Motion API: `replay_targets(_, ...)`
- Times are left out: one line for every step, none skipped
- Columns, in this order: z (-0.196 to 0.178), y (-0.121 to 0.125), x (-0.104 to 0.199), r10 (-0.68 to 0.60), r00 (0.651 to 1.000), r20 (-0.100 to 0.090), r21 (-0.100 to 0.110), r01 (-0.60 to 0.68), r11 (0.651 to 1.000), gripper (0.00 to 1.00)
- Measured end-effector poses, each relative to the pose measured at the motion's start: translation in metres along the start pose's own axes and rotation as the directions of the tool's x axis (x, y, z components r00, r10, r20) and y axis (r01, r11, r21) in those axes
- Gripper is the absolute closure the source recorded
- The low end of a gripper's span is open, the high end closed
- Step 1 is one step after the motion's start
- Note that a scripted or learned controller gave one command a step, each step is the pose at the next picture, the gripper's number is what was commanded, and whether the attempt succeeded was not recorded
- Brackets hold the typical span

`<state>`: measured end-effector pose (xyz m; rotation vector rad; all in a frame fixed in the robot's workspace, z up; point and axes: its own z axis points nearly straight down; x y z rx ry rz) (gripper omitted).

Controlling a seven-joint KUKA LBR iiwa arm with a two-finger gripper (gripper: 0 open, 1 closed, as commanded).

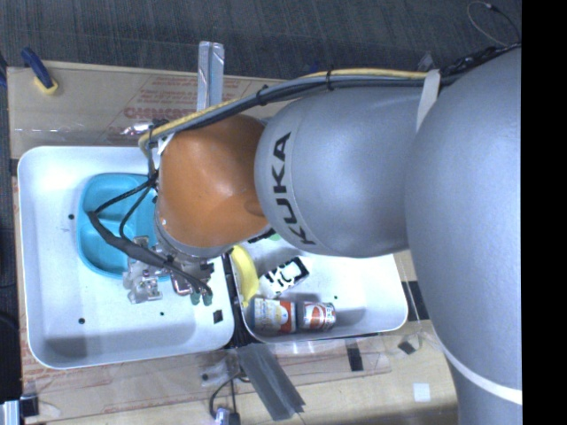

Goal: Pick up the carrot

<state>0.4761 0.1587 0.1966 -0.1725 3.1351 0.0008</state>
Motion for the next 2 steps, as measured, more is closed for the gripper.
replay_targets(0.017,-0.029,-0.018,-0.53,0.848,0.003,0.0,0.53,0.848,1.0)
replay_targets(-0.007,-0.081,-0.009,-0.897,0.442,0.003,0.002,0.897,0.442,1.0)
